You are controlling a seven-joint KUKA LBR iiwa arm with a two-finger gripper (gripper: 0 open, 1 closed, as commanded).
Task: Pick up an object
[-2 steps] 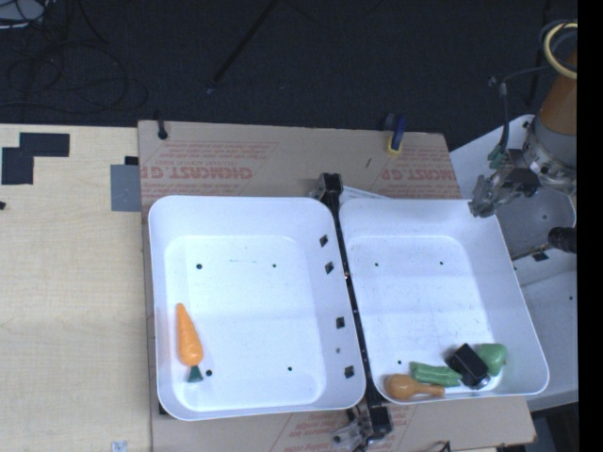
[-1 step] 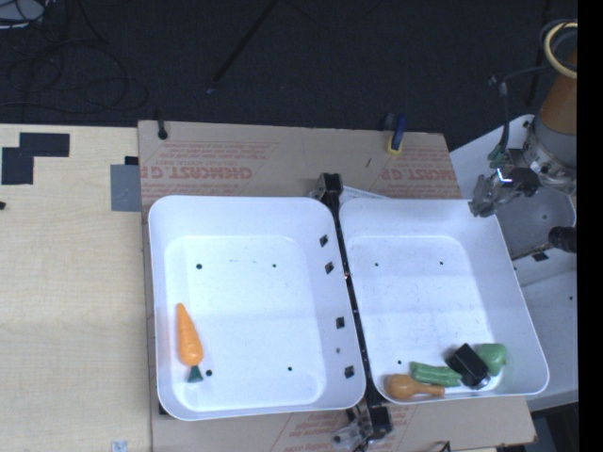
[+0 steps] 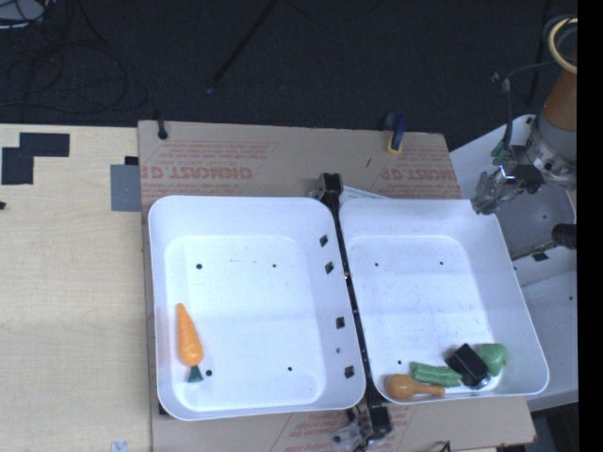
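An orange toy carrot (image 3: 188,337) with a small green top lies near the left wall of the left bin (image 3: 236,217). In the front right corner of the right bin (image 3: 424,224) sit a green toy vegetable (image 3: 435,374), a black block (image 3: 468,364), a green rounded piece (image 3: 493,355) and an orange-tan pear-shaped toy (image 3: 411,387), all close together. My gripper (image 3: 490,192) hangs at the far right, beyond the right bin's back right corner, well away from every object. Nothing shows between its fingers.
Both bins rest on a brown cardboard sheet (image 3: 283,163) held by a blue clamp (image 3: 396,132) at the back. A black hinge strip (image 3: 341,290) runs between the bins. Light wooden bench lies to the left.
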